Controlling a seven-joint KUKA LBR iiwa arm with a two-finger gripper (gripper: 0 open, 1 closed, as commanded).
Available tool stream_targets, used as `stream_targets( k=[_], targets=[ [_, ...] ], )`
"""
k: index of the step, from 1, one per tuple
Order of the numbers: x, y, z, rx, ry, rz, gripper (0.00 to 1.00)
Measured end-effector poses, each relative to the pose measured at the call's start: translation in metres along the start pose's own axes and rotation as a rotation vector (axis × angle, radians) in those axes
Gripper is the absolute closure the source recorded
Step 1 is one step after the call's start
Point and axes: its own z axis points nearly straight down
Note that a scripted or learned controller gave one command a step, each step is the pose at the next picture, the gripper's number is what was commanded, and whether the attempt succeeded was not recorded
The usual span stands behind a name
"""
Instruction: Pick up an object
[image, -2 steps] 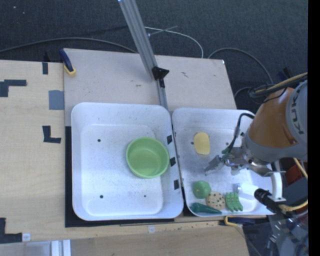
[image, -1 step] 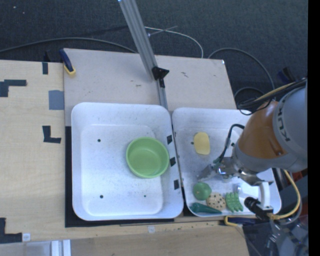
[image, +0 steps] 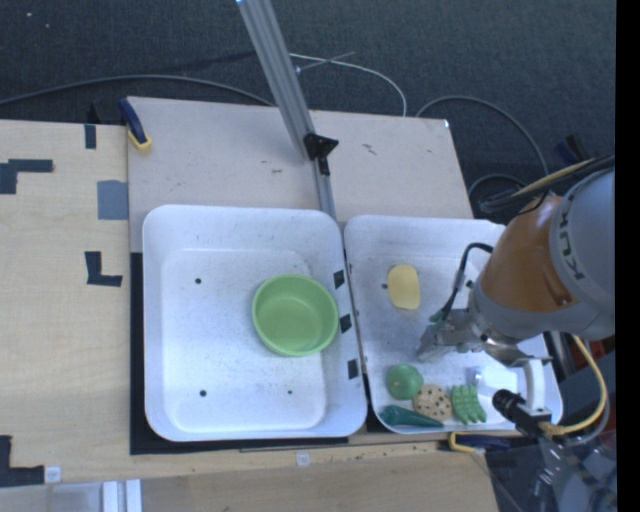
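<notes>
Counter (image: 60, 300) is light wood, filling the left and lower part of the frame, with dark tape marks (image: 95, 268) along its left side. A paler board (image: 240, 150) lies on it at upper centre, under the top edges of the bins; a blue-and-yellow clamp (image: 134, 124) sits at the board's upper left corner. Dark carpet-like floor (image: 480, 50) runs across the top of the frame, with thin cables (image: 455, 100) looping over it. A grey metal pole (image: 285, 75) slants down from top centre to the seam between the bins.

Left bin (image: 180, 400), centre frame: green bowl (image: 294, 315), upright, right of its middle.

Right bin (image: 370, 260), centre right: yellow piece (image: 404, 286) near its upper left. Along its bottom edge, close together: green ball (image: 404, 380), speckled cookie-like piece (image: 432, 401), dark teal piece (image: 410, 416), bright green ridged piece (image: 466, 403).

Arm comes in from the right edge, orange band over the right bin. End effector (image: 440, 338) is low in the right bin, between the yellow piece and the bottom cluster, just above and right of the green ball. Can't tell its opening; nothing visibly in its grip.
</notes>
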Motion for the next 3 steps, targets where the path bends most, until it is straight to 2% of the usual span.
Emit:
stream_targets(
  k=[2,3],
  targets=[
    [0.004,-0.003,-0.113,-0.009,-0.003,0.000,1.00],
    [0.048,0.017,-0.108,-0.004,0.000,-0.005,1.00]
  ],
)
